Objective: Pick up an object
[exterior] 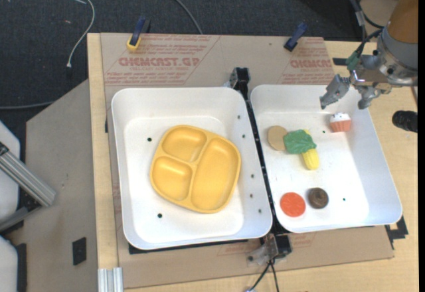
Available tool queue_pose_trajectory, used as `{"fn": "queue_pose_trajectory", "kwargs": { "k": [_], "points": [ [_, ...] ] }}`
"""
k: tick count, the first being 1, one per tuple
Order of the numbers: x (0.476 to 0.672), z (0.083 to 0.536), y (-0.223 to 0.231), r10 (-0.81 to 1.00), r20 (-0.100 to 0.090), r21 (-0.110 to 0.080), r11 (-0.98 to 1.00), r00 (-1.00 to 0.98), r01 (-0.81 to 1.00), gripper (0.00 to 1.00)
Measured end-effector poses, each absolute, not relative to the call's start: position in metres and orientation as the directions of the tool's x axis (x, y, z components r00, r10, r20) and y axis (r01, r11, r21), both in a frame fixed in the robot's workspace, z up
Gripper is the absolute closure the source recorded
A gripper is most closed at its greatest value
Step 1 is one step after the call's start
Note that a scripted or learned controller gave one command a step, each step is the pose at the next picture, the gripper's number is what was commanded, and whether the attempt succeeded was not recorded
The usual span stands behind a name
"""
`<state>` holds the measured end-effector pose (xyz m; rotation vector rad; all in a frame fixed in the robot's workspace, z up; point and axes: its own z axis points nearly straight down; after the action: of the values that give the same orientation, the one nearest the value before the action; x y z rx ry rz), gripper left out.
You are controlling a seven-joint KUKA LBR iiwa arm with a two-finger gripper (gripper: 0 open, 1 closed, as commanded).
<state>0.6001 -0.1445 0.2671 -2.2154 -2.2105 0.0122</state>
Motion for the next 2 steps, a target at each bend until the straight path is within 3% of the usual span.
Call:
{"fn": "queue_pose_trajectory", "kwargs": {
  "k": [1, 2],
  "points": [
    [0.602, 0.274, -0.144, 1.000, 0.001, -0.001, 0.000, 0.000, 1.000, 0.00],
    [0.605, 0.229, -0.151, 1.000, 0.001, -0.005, 0.000, 0.000, 1.000, 0.00]
  ]
}}
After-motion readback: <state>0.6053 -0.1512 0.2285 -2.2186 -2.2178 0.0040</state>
